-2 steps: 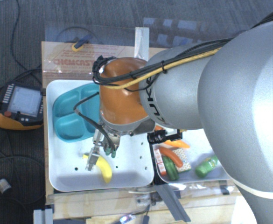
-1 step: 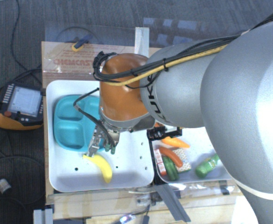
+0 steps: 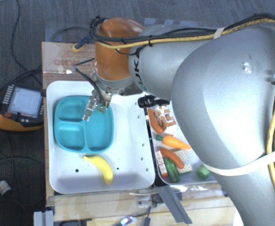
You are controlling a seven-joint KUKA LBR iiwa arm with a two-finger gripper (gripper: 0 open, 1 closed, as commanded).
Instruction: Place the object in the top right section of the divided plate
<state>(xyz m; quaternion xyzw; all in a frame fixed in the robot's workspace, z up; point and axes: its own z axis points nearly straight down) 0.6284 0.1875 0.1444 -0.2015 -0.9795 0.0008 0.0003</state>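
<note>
Pincer (image 3: 94, 108) hovers over the blue divided plate (image 3: 66, 126), right above its top right section, and whether it grips anything, I cannot tell. Nothing visible sits between the tips. Best bet: drop low over that section before letting go, clear of the ridge. Nearby, a yellow banana (image 3: 101, 166) lies in the white bin (image 3: 132, 140), below the plate.

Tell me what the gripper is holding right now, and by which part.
Nothing visible: the gripper hangs over the blue divided plate with no object between its fingers. The banana lies in the bin below.
</note>
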